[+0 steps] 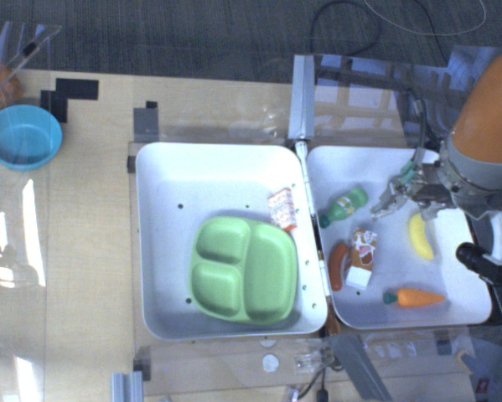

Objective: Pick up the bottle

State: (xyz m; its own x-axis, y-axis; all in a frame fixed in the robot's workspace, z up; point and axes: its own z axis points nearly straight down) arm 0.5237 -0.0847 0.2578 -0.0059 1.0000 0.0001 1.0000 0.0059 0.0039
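— Nearest the lens, what do you see?

— Low in the right bin (pixel 477 308), a carrot (pixel 414 298) lying flat, its green end toward nine o'clock.

— And the bottle?

— That green bottle (pixel 344 205) lies on its side in the same bin, up near the wall shared with the left bin (pixel 158 224). Its long axis runs from eight o'clock to two o'clock, with the dark cap at the eight o'clock end.

— Where is your gripper?

— My gripper (pixel 399 193) hangs over the right bin, at three o'clock from the bottle, near it but apart. My jaws stand spread with nothing between them.

— What else shares that bin?

— A banana (pixel 420 236) at five o'clock from my gripper, a sausage (pixel 338 265) by the shared wall, and a small carton (pixel 362 258) just beside it.

— And the left bin?

— It holds a green divided plate (pixel 246 268), and a small packet (pixel 282 207) at one o'clock from the plate, against the shared wall.
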